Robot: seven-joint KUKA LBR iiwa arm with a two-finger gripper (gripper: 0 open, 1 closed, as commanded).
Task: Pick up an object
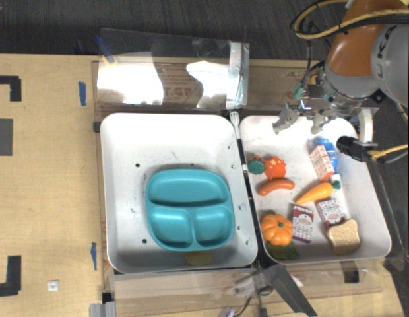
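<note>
No legible text on anything.

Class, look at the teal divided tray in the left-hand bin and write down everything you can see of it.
The teal tray is a smooth, plastic-looking dish with rounded corners, moulded into three compartments: one wide across the far side, two smaller nearer the camera. It lies flat and right way up, roughly centred in the left white bin, resting on its floor. A small yellowish-green thing peeks from under its near edge.
</note>
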